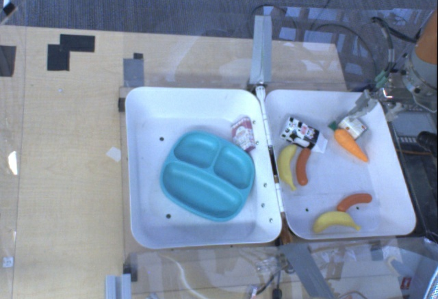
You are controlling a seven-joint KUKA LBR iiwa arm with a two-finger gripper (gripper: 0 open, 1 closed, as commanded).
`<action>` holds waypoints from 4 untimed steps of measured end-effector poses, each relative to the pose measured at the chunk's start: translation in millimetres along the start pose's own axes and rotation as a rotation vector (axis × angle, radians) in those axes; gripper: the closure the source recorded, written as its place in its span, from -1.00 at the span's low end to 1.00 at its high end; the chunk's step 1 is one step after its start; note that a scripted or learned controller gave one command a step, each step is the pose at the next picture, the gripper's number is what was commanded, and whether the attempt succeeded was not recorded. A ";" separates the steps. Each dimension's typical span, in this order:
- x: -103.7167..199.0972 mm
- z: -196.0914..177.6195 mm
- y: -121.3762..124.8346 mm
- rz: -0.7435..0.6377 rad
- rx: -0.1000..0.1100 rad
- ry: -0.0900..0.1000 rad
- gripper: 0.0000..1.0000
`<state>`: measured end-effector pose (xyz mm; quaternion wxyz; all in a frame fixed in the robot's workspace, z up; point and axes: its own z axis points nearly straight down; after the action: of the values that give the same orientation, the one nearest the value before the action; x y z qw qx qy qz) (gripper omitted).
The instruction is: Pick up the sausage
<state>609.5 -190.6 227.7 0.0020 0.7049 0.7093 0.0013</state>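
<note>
Two orange-red sausages lie in the right bin (404,181). One sausage (302,166) sits upright in the picture beside a yellow banana (287,166) near the bin's left wall. The other sausage (354,201) lies near the front, just above a second banana (335,222). My gripper (361,110) hangs over the bin's back right part, above the leafy end of a carrot (351,145). It is well apart from both sausages, and nothing is seen in its grasp. The arm's orange band (428,41) is at the right edge.
A black-and-white patterned packet (300,132) lies at the back of the right bin. The left bin (147,120) holds a blue divided plate (208,174) and a small red packet (243,133). Cables run along the bench behind the bins.
</note>
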 end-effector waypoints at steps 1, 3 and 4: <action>31.1 137.7 -64.8 -0.008 -0.005 0.000 -1.00; -10.8 138.5 -109.0 0.081 -0.003 0.006 -1.00; -11.3 126.1 -105.4 0.078 -0.013 0.002 1.00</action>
<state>504.7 -202.7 101.2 0.0059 0.7318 0.6814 0.0067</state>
